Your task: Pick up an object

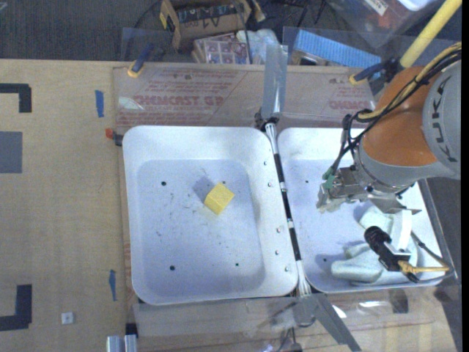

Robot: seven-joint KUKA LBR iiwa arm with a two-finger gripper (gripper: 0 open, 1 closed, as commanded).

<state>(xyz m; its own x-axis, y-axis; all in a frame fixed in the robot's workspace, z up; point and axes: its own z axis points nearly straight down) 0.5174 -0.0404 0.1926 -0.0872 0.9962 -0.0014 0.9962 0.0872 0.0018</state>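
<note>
Yellow and alone, the small foam-like cube (218, 198) sits near the middle of the left white plastic bin (139, 149), easy to reach. The claw (338, 194) hangs over the right white bin (308, 145), above pale objects (363, 266); its own wrist masks it, so spread or pressed together, I cannot tell.

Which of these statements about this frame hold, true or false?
1. The yellow block lies in the left bin. True.
2. The arm is above the left bin. False: it hangs over the right bin.
3. The gripper holds the yellow block. False: the block lies apart, in the other bin.
4. The white objects lie near the right bin's front edge. True.
</note>
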